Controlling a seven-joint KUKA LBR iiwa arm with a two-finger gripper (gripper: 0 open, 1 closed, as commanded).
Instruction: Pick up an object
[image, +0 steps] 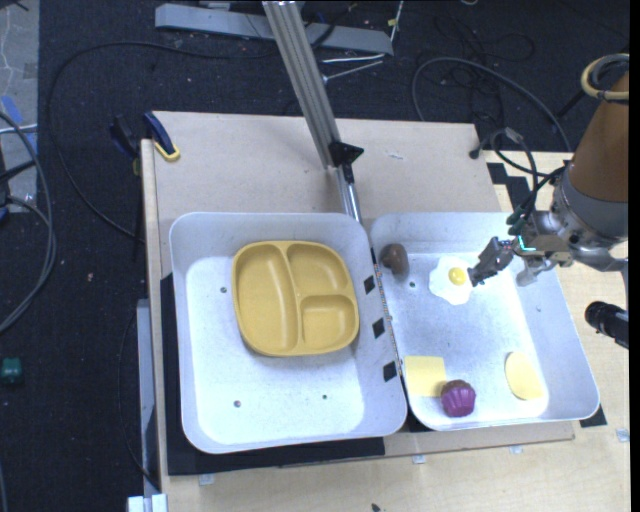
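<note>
The end effector (487, 266) hangs just beside the toy fried egg (452, 281) in the right bin (560, 340). I cannot tell its grip. It should go straight down over the egg, then squeeze.

I see even, fairly bright overhead light. The two white bins (200, 400) wash out a little, with soft, faint shadows under the yellow tray (296, 297). The dark floor (70, 300) loses detail. The picture is low-resolution, slightly soft throughout.
</note>
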